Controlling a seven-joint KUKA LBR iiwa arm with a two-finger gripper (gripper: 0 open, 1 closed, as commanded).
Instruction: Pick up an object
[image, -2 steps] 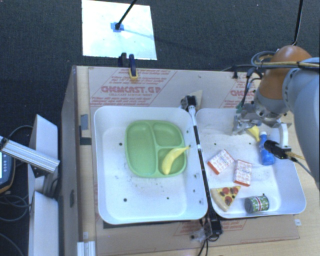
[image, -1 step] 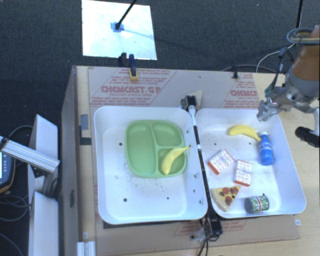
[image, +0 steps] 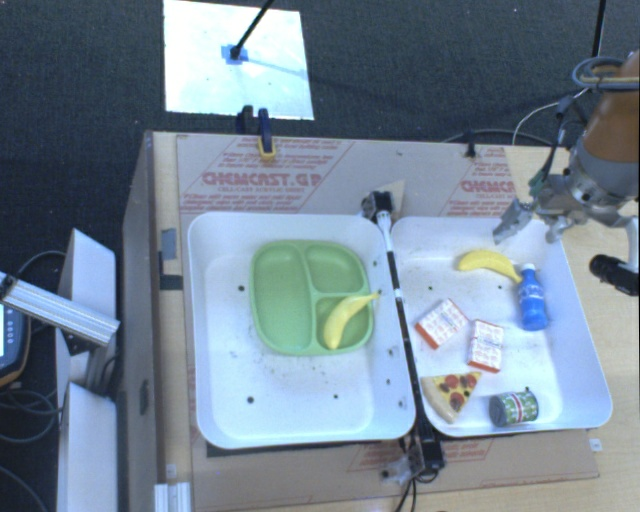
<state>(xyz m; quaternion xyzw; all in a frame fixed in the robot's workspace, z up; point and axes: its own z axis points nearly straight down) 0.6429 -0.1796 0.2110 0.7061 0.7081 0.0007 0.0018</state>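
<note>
Lay scattered in right bin (image: 585, 385): can (image: 514, 407), pizza slice (image: 451, 391), blue bottle (image: 531, 297), banana (image: 488, 263). Hovered beyond, above banana at far rim, probably lining up a grasp: gripper (image: 530, 222), splayed and grasping nothing.

"CHEMCAST GP" is printed in red, repeated, on the brown paper-covered sheet (image: 300, 175) beneath the bins; smaller lettering cannot be read.
</note>
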